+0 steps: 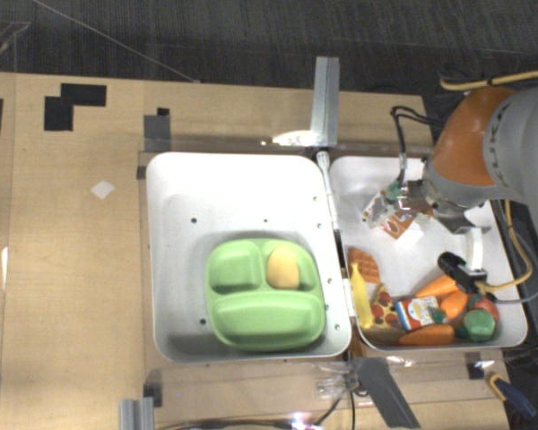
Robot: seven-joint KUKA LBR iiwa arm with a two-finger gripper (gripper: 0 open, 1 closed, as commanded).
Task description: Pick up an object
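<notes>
Crinkly foil on the snack packet (392, 217) near the right bin (368, 173)'s back looks light and slippery to me, so I'd pinch its middle, though I cannot tell whether my jaws are apart.

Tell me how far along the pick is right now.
Nothing looks picked yet. The arm is over the right bin, its wrist low near a crinkly packet on the bin floor; a grasp cannot be confirmed. The toy food pile lies in the bin's near corner, and the yellow piece sits in the green tray in the left bin. Gripping and lifting remain.
</notes>
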